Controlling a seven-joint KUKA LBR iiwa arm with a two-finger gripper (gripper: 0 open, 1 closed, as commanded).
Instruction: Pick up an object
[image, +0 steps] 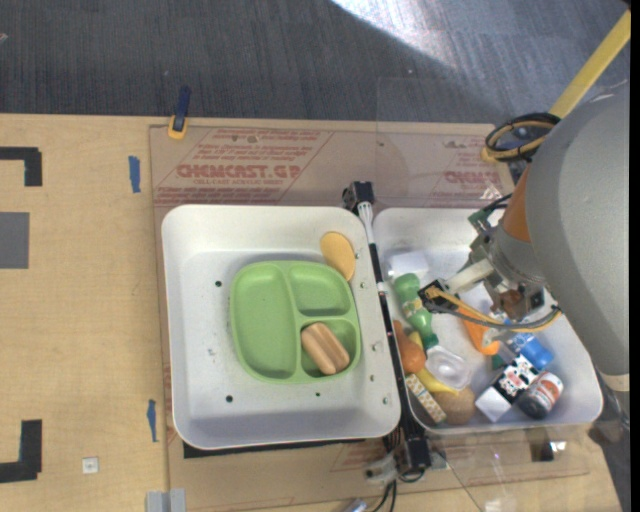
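My gripper (508, 298) hangs low over the right bin (580, 400), under the grey arm (580, 250) with its orange band. It sits above a pile of small items: an orange carrot-like piece (468, 318), a blue item (536, 353) and a black-and-white patterned item (515, 380). A green bottle (407, 297) lies at the bin's left side. The arm hides the bin's far right part. The left bin (190, 300) holds a green divided plate (265, 320) with a tan bread roll (325, 347) in its lower right compartment.
A yellow-orange oval piece (340, 252) rests at the left bin's upper right. In the right bin's front lie a clear cup (446, 366), a yellow piece (436, 384), a brown cracker-like item (432, 402) and a dark can (541, 396). Yellow and black cables (512, 138) run behind the arm.
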